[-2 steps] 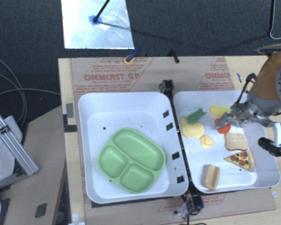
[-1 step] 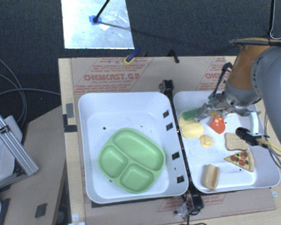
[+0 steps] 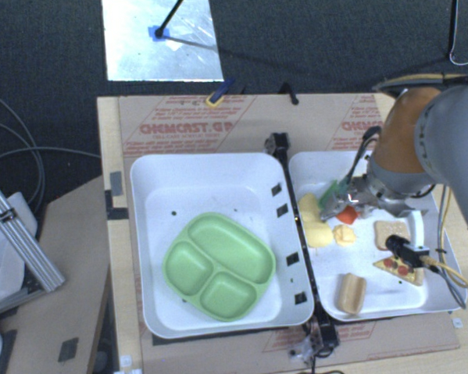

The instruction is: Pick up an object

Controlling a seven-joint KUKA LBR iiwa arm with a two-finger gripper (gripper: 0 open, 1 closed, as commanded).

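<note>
The right white bin (image 3: 428, 301) holds several toy foods: a yellow piece (image 3: 315, 226), a small pale yellow piece (image 3: 344, 235), a red-orange piece (image 3: 347, 215), a green piece (image 3: 329, 191), a bread slice (image 3: 390, 232), a pizza slice (image 3: 399, 268) and a tan bread roll (image 3: 351, 293). My gripper (image 3: 334, 206) reaches in from the right and sits low over the green and red-orange pieces, next to the yellow piece. I cannot see any piece held in it.
The left white bin (image 3: 163, 178) holds a green divided plate (image 3: 218, 265). A black divider (image 3: 292, 218) runs between the bins. The grey arm with its orange band (image 3: 403, 138) covers the right bin's upper right. A yellow cable (image 3: 449, 265) hangs at the right rim.
</note>
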